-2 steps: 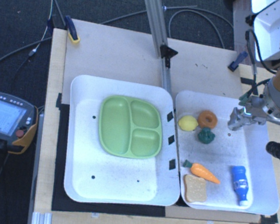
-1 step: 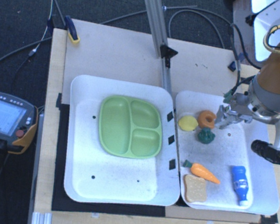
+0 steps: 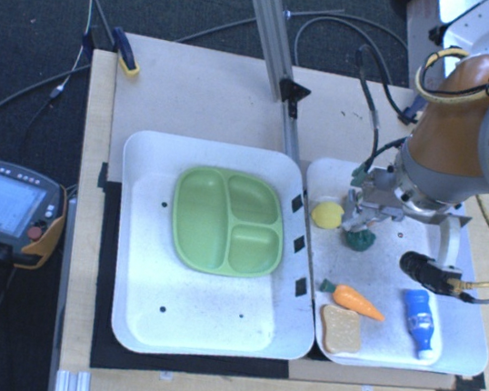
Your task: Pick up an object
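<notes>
So the arm [image 3: 476,125] is reaching in from the right and hanging over the back part of the right bin [image 3: 470,350], with the gripper [image 3: 362,220] pointing straight down at a small dark green object [image 3: 362,243]. It's sitting right on top of that green thing, or at least looking like it's touching it, but honestly I can't tell if the gripper is open or closed from this angle, or if it's actually gripping anything. The green object is looking like it's lying on the bin floor, just beside a yellow lemon [image 3: 326,215] that's sitting up against the bin's left wall. Further toward the front, an orange carrot [image 3: 358,301] is lying at a slant, and a slice of bread [image 3: 341,330] is sitting right in front of it, near the front-left corner. A blue tube [image 3: 418,321] is lying over on the right side of the same bin, well apart from the gripper. The left bin [image 3: 195,331] is holding a green divided plate [image 3: 226,222], lying flat near the middle. Off the bench, a teach pendant [image 3: 3,212] is sitting on the dark floor to the left.
</notes>
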### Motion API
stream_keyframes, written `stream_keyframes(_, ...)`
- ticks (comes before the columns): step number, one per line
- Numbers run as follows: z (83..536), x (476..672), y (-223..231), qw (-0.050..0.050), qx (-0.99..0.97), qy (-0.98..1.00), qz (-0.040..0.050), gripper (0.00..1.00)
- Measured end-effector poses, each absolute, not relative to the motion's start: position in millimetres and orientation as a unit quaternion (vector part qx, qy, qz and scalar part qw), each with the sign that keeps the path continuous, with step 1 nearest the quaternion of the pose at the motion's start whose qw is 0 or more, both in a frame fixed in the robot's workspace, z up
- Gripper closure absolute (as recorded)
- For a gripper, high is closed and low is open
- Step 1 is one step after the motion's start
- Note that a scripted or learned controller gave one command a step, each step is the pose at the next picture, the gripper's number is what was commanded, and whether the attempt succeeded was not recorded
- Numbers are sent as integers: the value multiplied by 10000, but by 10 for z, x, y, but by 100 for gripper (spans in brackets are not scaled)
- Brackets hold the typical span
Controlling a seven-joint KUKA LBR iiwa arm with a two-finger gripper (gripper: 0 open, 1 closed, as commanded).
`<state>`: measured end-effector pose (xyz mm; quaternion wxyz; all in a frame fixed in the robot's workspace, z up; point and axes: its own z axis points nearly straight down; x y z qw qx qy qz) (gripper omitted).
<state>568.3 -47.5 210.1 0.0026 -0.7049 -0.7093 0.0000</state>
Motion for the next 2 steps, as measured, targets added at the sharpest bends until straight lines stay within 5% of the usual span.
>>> stream_keyframes(2,2228,5472,507,6,-7046,-7096,-13,100)
